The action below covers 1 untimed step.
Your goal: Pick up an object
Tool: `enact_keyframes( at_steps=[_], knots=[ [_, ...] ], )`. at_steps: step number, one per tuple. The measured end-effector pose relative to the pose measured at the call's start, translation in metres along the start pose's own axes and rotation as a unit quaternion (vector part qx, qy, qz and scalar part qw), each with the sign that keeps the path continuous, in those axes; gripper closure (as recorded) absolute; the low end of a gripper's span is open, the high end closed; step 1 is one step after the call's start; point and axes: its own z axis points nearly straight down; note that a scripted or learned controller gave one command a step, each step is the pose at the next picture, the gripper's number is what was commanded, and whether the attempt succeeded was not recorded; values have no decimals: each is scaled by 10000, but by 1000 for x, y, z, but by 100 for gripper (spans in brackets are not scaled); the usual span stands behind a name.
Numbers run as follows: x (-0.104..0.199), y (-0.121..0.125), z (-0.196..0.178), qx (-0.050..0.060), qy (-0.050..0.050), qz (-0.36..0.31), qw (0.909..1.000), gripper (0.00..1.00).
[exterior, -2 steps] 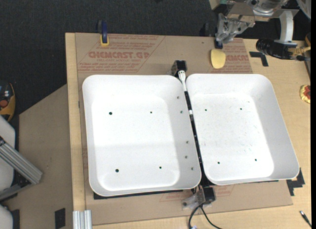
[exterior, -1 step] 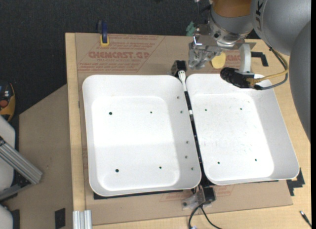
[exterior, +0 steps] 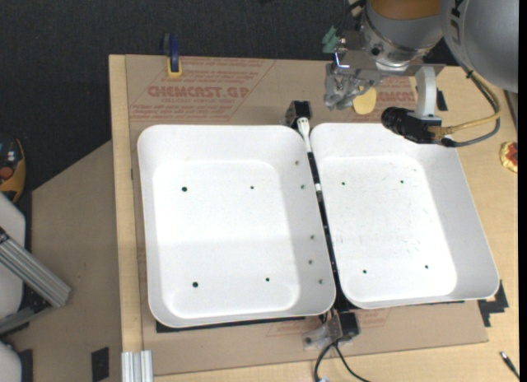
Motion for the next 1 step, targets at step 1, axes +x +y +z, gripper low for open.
enact_keyframes(
  at_steps=[1],
  knots=[
    [-47,9,-62,-26,-11,15,10000,100]
  ],
)
